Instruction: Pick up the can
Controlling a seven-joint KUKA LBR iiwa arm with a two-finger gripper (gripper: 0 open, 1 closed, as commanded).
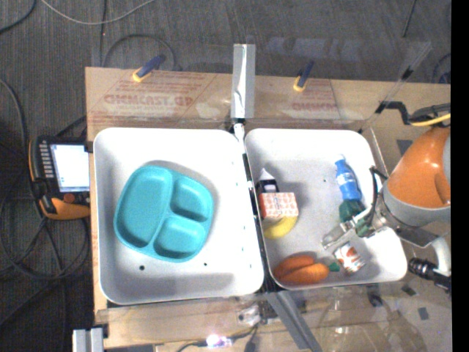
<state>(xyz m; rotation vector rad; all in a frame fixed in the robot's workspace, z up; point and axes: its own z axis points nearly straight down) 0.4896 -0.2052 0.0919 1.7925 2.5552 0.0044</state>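
Note:
The can (350, 259), small and white with red markings, lies near the front right corner of the right bin (315, 141). My gripper (350, 232) hangs just above and behind the can. Its metal fingers (334, 237) are spread open, with nothing between them. The grey arm with its orange band (421, 178) comes in from the right, over the bin's right rim.
A blue bottle (347, 180) and a green item (350, 212) lie just behind the gripper. An orange carrot-like item (300, 268), a banana (278, 227) and a red-patterned box (278, 205) sit toward the bin's left. The left bin (110, 270) holds a teal divided tray (166, 211).

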